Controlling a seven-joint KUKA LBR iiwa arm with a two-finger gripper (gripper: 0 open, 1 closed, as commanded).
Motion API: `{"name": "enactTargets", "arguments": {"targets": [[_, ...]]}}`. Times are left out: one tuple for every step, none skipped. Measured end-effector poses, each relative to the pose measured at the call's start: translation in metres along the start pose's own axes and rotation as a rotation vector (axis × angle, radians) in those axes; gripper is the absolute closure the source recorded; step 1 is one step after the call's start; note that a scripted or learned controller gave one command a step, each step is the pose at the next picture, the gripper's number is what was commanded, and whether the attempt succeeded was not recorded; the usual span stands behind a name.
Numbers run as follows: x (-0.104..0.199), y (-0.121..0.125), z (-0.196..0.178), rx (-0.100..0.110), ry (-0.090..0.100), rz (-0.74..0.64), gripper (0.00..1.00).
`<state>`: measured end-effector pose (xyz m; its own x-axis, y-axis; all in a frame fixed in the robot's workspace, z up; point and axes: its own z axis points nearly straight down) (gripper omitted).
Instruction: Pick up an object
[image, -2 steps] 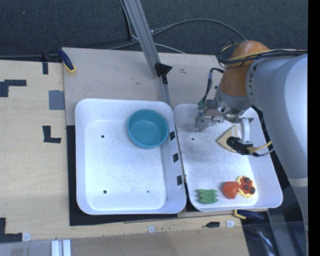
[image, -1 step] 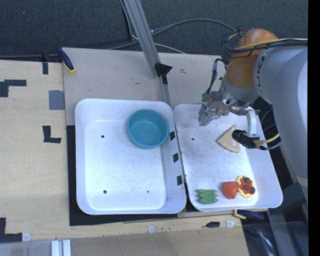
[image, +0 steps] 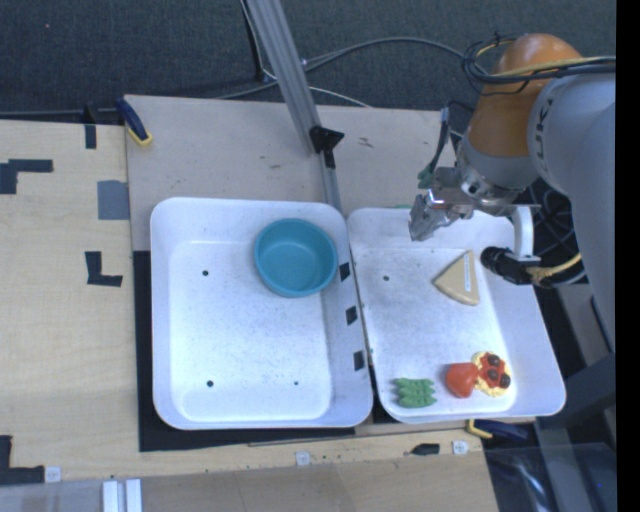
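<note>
My gripper (image: 428, 226) hangs over the far edge of the right bin (image: 400, 300), with nothing seen between its fingers. A tan wedge-shaped piece (image: 460, 279) lies in that bin a little to the right of and nearer than the gripper. At the bin's near end lie a green leafy toy (image: 414, 392), a red piece (image: 461, 380) and a yellow piece with dark red berries (image: 492, 373). A blue bowl (image: 295, 257) sits at the far side of the left bin (image: 200, 340).
A grey metal post (image: 300, 95) slants across the bench behind the bins, ending between them. A yellow-and-blue clamp (image: 135, 122) sits at the bench's far left corner. The arm's grey body (image: 575, 150) fills the upper right.
</note>
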<state>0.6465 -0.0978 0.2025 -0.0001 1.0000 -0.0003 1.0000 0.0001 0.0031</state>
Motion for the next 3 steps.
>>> {"name": "enactTargets", "arguments": {"targets": [[0.0,0.0,-0.048,0.0,0.0,0.0,1.0],[0.054,-0.015,-0.038,0.004,0.001,-0.004,1.0],[0.103,-0.016,-0.042,0.004,0.001,-0.004,1.0]]}}
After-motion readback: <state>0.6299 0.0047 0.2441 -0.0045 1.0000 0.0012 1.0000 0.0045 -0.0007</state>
